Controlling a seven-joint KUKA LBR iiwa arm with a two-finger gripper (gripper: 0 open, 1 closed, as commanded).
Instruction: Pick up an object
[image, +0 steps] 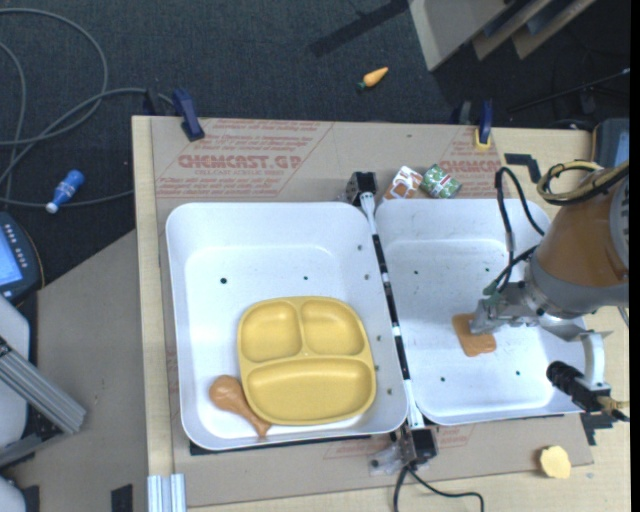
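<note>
Target object: a small flat tan-orange piece (475, 338), resembling a slice of toast, lying on the floor of the right bin (440, 260). It sits in the bin's lower right quarter, roughly at 4 o'clock from the bin's centre, and is partly covered along its upper edge.

Gripper (492, 314): down inside the right bin, directly at 1 o'clock of the tan-orange piece and overlapping it in the view. Whether it is released or clenched cannot be told from this angle; contact with the piece cannot be confirmed either. The arm (580, 250) comes in from 3 o'clock, with its orange band just above the grey wrist and black cables looping over it.

Left bin (200, 250): holds a yellow divided plate (305, 360) with three compartments, lying in the bin's lower half. A tan-orange drumstick-shaped toy (235, 398) lies at 8 o'clock of the plate, touching or tucked just under its rim. The two bins meet along a dark seam running from 12 to 6 o'clock.

On the bench (160, 300) outside the bins: two small crumpled items, one white-and-red (405, 182) and one green (440, 182), just beyond the right bin's rim at 12 o'clock; a small yellow lump (554, 461) near the bench's corner at 5 o'clock. Blue clamps (186, 113) hold the board's far edge.

Off the bench, on the dark floor: a small orange object (374, 76) at 12 o'clock and a blue-and-white bottle (65, 190) at 9 o'clock.
</note>
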